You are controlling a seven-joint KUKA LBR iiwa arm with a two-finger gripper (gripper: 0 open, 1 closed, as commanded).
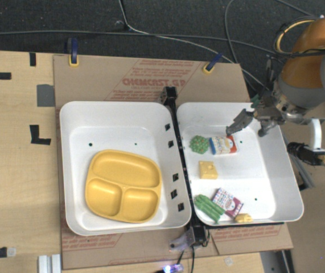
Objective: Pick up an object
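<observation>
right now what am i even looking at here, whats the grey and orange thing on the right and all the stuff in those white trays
The grey and orange thing is a robot arm. It reaches in from the right, and the camera looks down on the bench from above at a slant. At the arm's tip is a two-finger gripper, its fingers spread apart above the right bin, with nothing between them.

The left bin holds a yellow divided plate. The right bin holds small toys: a green leafy piece, a small red and white carton, a yellow cheese block, a green pod-like item and a pink patterned packet. The job is to pick up one of these.
</observation>
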